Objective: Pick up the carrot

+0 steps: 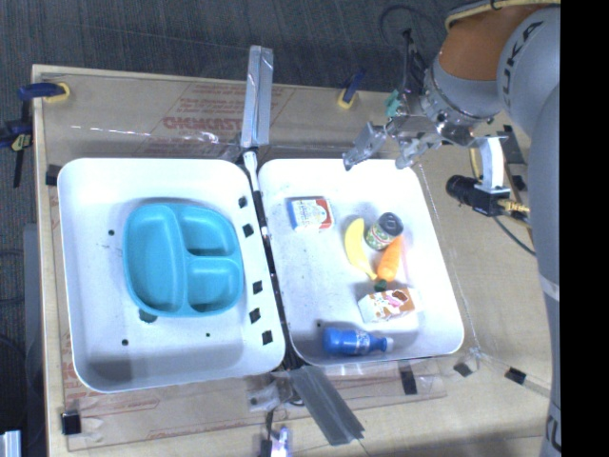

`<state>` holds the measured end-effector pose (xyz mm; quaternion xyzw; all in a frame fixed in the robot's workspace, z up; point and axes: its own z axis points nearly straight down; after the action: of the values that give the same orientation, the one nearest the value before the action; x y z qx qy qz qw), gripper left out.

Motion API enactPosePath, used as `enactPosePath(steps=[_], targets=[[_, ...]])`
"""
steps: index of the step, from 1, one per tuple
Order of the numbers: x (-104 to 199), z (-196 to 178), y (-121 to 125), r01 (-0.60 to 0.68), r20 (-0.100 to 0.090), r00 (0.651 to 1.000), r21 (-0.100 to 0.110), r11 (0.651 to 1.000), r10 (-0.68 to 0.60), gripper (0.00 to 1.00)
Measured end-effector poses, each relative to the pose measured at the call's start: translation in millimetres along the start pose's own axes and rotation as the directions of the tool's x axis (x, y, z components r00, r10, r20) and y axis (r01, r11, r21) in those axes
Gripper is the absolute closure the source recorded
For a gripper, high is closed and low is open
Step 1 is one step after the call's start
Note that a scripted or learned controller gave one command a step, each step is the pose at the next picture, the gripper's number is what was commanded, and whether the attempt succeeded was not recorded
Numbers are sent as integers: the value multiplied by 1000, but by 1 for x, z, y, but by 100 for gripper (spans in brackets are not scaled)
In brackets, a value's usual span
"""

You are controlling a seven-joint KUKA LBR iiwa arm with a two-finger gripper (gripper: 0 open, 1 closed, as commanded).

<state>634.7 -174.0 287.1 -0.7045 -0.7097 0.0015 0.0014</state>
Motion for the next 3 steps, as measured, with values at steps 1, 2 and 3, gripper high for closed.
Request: enactPosePath(steps=[1,2,3], targets=[[8,-71,22,-182,0,983,-1,983,182,0],[-20,77,22,40,-1,999,-1,999,-40,0],[-12,14,22,146,1,989,-3,989,-146,0]])
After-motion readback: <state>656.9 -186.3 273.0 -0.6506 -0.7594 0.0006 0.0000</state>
